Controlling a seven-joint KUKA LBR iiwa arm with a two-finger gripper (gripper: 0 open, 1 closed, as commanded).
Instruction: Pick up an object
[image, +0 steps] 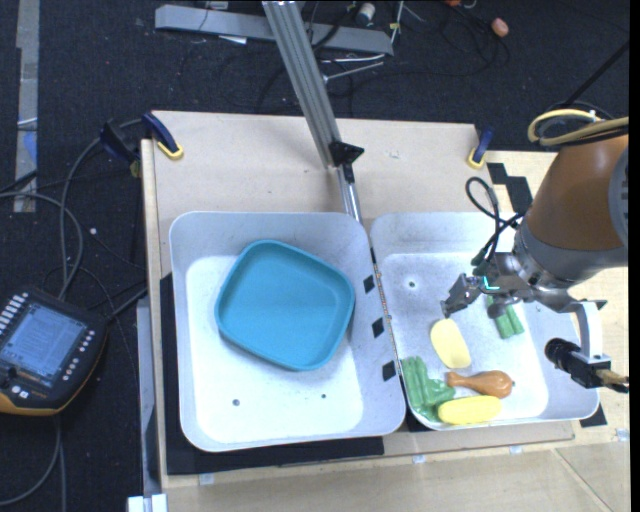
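Take the right bin (400, 235) as your landmark. Along its near edge you see a yellow, banana-like piece (468, 410) lying flat, with a brown toy drumstick (482, 381) just behind it, the two touching. At the bin's near left corner lies a green leafy piece (421, 387). A little farther in rests a pale yellow oval object (451, 343), smooth and rounded, tilted lengthwise. Just beyond it hangs the gripper (470, 292), dark fingers pointing down toward the bin's middle; you cannot tell whether they are spread or closed, and nothing shows between them. A small green block (509, 320) lies right of the oval. Left of this bin, the other bin (200, 410) carries a blue square plate (285, 304).
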